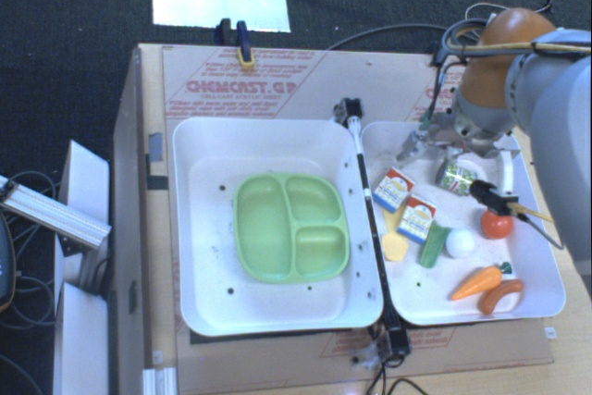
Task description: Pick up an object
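Hovering pincer, grip unclear

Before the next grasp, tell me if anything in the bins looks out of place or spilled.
Nothing stands out. The green divided plate lies flat in the left bin; the toy food, including the carrot and tomato, lies loose in the right bin, with nothing spilled.

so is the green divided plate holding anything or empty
Empty. The green plate lies flat in the left bin, and all its compartments show bare green; the toy food sits in the right bin.
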Motion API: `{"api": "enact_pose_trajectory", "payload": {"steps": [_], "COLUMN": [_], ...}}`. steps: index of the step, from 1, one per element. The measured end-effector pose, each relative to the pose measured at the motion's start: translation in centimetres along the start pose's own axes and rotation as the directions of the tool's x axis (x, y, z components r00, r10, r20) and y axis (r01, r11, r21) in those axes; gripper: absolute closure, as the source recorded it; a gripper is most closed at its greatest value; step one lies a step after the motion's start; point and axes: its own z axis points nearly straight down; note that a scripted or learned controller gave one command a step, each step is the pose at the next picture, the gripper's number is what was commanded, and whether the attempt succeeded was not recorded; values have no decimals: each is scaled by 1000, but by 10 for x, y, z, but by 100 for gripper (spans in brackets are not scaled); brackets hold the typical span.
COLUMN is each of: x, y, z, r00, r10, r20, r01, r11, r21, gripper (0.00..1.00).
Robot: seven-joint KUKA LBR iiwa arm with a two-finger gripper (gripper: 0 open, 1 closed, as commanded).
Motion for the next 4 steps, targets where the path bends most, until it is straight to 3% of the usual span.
{"api": "enact_pose_trajectory", "payload": {"steps": [1,2,3,4], "x": [-51,-51,-51,-14], "y": [-1,1,1,0], "z": [0,-12,-12,0], "r00": [1000,1000,1000,1000], "r10": [3,0,-1,1], "r20": [2,3,3,0], "r01": [-3,0,1,-1], "r11": [1000,1000,1000,1000], "r21": [0,-3,-3,0], "gripper": [0,100,0,0]}}
